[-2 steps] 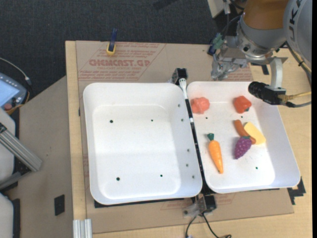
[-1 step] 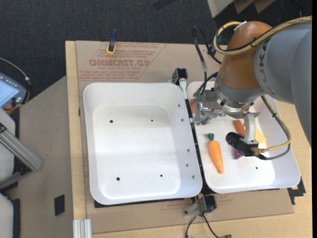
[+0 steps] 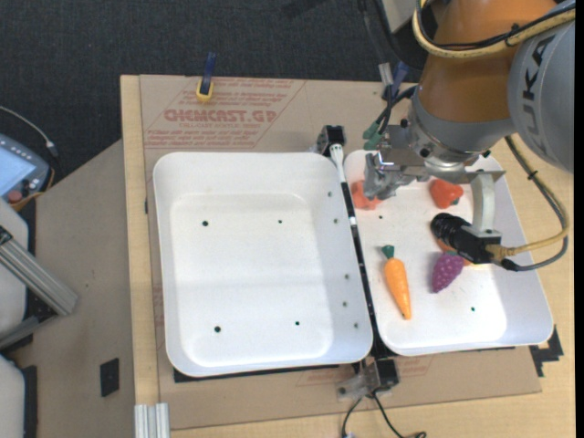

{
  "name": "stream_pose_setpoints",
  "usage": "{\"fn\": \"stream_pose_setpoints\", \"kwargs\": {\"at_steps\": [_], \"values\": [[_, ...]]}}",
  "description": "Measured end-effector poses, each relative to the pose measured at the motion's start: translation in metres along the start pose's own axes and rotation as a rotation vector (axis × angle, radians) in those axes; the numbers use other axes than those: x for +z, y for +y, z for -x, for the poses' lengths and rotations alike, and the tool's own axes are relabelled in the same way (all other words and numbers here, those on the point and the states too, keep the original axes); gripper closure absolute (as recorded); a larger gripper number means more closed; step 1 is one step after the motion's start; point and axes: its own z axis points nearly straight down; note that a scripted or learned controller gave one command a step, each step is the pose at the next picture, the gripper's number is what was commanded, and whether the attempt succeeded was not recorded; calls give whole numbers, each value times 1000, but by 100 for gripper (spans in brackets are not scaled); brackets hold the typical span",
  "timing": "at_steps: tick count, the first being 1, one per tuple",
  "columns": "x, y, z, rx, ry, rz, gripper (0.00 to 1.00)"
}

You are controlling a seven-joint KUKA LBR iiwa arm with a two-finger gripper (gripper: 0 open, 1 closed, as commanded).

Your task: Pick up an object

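Carrot (image 3: 397, 286) in right bin (image 3: 511, 322), grapes (image 3: 446, 271) just right.

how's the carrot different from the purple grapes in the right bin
The carrot is orange with a green top; the grapes are purple all over. The carrot is long and tapered, while the grapes form a shorter, rounder bunch. The carrot lies nearer the bins' divider, the grapes farther right. Both rest on the right bin floor, apart from each other.

The grey arm (image 3: 493, 62) reaches in from the right, wrist angled downward.
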Motion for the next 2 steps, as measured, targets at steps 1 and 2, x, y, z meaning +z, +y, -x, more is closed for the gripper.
{"fn": "stream_pose_setpoints", "kwargs": {"at_steps": [1,2], "values": [[24,-37,9,8,-2,-18,100],[-45,35,35,6,-5,1,100]]}}
